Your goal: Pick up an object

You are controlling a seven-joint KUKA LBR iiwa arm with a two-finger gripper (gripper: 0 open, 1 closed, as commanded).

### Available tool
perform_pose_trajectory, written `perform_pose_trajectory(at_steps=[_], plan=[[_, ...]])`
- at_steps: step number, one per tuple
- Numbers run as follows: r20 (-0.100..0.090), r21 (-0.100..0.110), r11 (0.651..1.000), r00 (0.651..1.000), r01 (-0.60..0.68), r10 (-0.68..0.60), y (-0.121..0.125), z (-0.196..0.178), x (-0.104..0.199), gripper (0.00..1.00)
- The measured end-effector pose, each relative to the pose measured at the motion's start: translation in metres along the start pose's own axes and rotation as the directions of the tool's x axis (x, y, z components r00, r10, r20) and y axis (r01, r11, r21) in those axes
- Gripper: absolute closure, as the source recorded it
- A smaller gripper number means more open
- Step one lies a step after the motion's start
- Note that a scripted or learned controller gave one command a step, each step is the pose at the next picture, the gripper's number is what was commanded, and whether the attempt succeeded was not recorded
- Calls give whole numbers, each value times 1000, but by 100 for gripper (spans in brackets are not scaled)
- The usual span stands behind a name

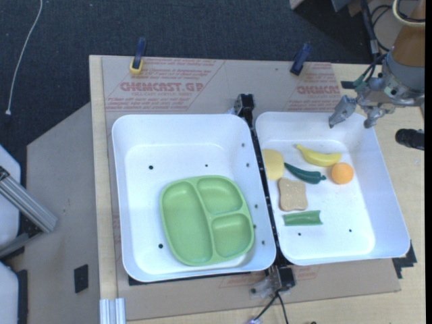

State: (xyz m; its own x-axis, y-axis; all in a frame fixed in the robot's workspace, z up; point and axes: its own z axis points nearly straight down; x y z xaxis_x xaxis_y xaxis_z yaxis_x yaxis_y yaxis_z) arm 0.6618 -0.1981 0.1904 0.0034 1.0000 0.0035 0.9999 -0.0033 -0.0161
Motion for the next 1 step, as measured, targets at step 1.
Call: perform_pose_trajectory(at_steps=[1], plan=[[4,-16,1000,1000,4,-3,3,-11,1,0]])
